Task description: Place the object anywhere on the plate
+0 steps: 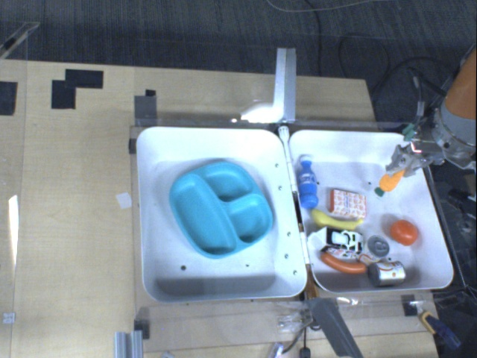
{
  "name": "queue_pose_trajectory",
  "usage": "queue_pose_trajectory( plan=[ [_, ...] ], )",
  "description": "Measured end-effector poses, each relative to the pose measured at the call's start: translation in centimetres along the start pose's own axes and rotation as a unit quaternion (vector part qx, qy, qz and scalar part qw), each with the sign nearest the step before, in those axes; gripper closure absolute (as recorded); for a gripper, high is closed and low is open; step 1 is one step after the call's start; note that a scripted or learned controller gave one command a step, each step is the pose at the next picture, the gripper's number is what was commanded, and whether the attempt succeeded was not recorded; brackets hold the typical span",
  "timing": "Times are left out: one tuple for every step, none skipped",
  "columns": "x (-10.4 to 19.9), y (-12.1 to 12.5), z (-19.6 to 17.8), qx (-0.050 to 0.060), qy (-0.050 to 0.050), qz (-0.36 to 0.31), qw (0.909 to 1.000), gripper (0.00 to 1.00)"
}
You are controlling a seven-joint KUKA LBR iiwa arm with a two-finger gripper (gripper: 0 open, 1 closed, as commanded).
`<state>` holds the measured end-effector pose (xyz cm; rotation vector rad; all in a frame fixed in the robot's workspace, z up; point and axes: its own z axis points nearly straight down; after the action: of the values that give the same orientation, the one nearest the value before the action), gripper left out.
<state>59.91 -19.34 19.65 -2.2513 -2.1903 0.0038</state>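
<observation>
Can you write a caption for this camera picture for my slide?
Gripper holds a toy carrot over the right bin; the blue plate waits in the left bin.

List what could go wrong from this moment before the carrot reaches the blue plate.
1. The gripper sits at the top of the toy carrot, which hangs tilted below it over the right bin; so shallow a hold could let it drop in transit.
2. The blue plate lies in the left bin, so the carrot must cross the divider; carried low, it may clip it.

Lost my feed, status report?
Hand over right bin, shut on toy carrot. Blue plate in left bin. Divider wall between them.
</observation>
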Motion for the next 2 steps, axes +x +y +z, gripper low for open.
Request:
queue_pose_trajectory(
  plan=[
    [8.5,-0.2,-1.1,0.0,0.001,-0.047,0.9989,1.0],
    [15.7,0.4,1.2,-0.001,-0.001,-0.129,0.9917,1.0]
  ],
)
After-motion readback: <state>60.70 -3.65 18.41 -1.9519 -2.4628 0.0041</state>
